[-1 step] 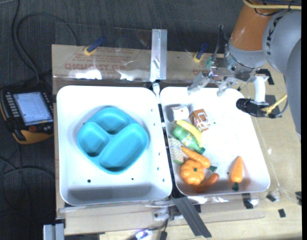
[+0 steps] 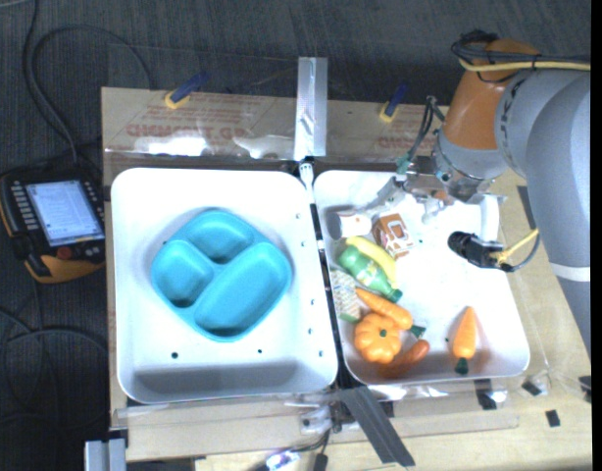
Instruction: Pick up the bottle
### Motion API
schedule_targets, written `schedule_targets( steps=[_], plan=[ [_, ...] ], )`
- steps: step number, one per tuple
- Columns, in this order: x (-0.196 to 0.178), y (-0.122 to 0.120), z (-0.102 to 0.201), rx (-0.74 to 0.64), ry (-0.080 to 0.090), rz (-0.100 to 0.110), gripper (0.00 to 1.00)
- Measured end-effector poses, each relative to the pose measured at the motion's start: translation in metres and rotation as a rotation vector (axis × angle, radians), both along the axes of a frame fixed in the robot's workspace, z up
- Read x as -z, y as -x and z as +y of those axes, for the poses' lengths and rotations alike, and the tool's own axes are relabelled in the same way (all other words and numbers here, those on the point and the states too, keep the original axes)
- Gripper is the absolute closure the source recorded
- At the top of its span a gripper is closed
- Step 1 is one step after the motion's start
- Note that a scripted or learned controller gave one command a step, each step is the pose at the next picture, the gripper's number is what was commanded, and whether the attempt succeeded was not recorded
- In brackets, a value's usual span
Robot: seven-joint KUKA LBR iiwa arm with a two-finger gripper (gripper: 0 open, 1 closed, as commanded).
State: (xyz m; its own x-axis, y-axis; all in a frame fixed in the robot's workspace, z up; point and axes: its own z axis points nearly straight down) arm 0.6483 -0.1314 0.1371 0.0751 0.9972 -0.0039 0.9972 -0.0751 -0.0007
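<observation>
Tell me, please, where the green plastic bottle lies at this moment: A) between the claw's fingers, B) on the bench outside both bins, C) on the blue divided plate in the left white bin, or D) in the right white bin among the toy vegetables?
D: the green plastic bottle lies in the right white bin, beside the orange toy pumpkin.

KUKA iiwa arm (image 2: 551,155): smooth, rounded grey casing with an orange band (image 2: 475,106) above the wrist. A yellow cable (image 2: 522,64) runs over the band's top. Below the band sits a pale metal wrist block (image 2: 448,180), with a black cylindrical fitting (image 2: 470,247) and thin yellow wire beside it.
</observation>
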Motion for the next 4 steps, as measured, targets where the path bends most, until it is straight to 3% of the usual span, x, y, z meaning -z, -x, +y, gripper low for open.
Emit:
schedule_targets(
  steps=[1,2,3,4],
  plan=[
    [-0.009,0.0,0.001,-0.001,-0.001,0.002,1.0],
    [-0.082,0.05,-0.034,0.275,-0.001,0.001,1.0],
    [-0.096,0.024,-0.084,0.402,-0.001,0.001,1.0],
    [-0.055,0.046,-0.074,0.245,-0.001,0.002,1.0]
  ],
)
